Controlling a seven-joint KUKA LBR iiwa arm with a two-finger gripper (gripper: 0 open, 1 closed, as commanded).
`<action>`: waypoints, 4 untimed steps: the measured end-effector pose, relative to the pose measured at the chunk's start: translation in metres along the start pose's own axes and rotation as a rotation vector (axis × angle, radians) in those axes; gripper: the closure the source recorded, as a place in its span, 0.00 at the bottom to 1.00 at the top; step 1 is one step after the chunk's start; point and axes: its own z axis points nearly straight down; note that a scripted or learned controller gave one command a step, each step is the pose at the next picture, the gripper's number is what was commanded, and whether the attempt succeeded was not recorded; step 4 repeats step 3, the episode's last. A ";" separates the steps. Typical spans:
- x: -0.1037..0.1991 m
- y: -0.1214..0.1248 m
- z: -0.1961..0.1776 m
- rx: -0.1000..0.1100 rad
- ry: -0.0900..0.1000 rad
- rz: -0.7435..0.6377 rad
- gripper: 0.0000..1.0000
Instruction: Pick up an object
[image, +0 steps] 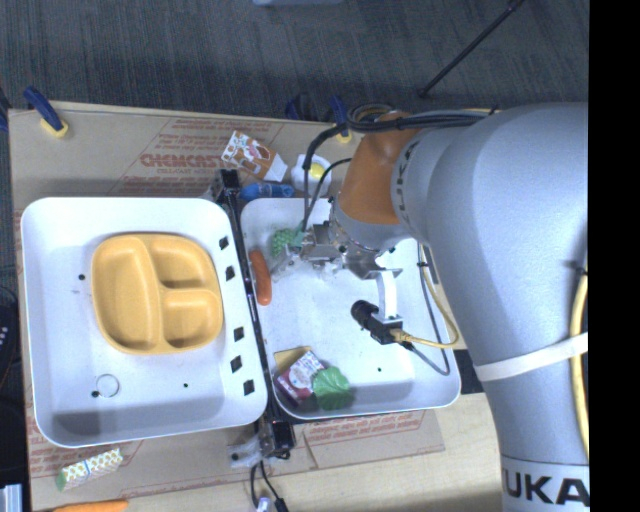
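Note:
In the right bin (330, 330), a small green object (285, 242) lies near the far left corner. An orange sausage-shaped piece (261, 277) rests along the left wall. A dark red packet (299, 380) and a green leafy item (331, 384) sit against the near wall. My gripper (318, 247) hangs low over the far part of this bin, just right of the green object. The grey wrist with its orange band (368, 182) hides the bin's far right corner.
The left bin (45, 300) holds a yellow divided tray (157, 291). Small packets (246, 152) and a blue item (268, 189) lie on the cardboard behind the bins. A black cable plug (368, 318) dangles over the right bin's middle.

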 end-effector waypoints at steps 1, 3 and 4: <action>0.006 0.044 -0.001 -0.001 0.000 0.270 0.00; 0.054 0.017 -0.101 -0.002 0.002 0.240 1.00; 0.054 0.017 -0.101 -0.002 0.002 0.240 1.00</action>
